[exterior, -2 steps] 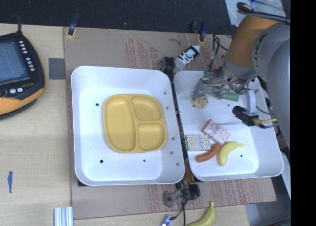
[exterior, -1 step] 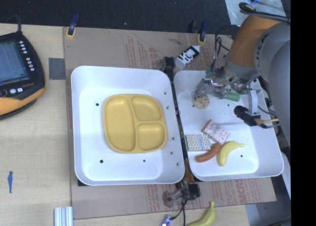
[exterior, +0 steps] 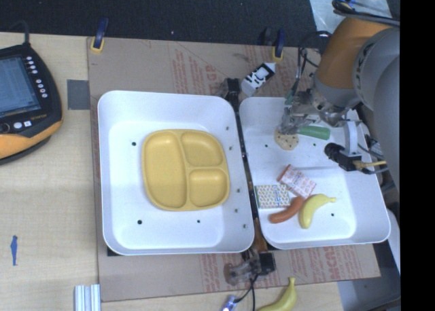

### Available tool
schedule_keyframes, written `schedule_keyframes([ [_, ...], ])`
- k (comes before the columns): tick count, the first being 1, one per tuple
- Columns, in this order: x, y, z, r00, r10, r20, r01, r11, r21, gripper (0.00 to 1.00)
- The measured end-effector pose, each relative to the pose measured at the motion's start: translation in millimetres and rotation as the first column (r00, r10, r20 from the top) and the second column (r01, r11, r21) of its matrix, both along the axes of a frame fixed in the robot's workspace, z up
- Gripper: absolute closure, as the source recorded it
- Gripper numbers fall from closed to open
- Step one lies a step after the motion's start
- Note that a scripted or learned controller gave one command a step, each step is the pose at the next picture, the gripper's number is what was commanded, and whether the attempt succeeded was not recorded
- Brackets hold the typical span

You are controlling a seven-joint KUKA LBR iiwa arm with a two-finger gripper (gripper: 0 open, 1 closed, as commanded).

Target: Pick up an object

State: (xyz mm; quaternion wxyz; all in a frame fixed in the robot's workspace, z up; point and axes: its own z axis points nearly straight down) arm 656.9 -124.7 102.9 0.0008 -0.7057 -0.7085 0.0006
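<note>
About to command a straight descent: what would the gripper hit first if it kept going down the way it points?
Most likely the round cookie, which lies right beneath the gripper in the right bin. The green object sits just beside it. Depth is hard to judge from above.

On the desk [exterior: 54,194], the left bin [exterior: 122,228] held a yellow tray [exterior: 185,169]. In the right bin [exterior: 353,225], the gripper [exterior: 292,121] hung over a cookie [exterior: 287,141] near its far edge; a banana [exterior: 311,208], sausage [exterior: 285,211] and packets [exterior: 297,181] lay toward its near edge.
</note>
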Motion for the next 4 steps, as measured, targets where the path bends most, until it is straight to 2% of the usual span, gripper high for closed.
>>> schedule_keyframes([
  [1,-46.2,-28.3,-6.9,1.000,0.001,0.009,-0.001,1.000,-0.003,1.00],
  [2,-47.8,-28.7,-8.8,1.000,0.000,0.004,0.000,1.000,-0.003,0.00],
  [3,-0.4,-13.6,-0.8,1.000,-0.001,0.000,0.001,1.000,0.000,0.00],
  [4,-33.3,10.6,7.2,1.000,0.000,-0.003,0.000,1.000,-0.001,0.00],
])
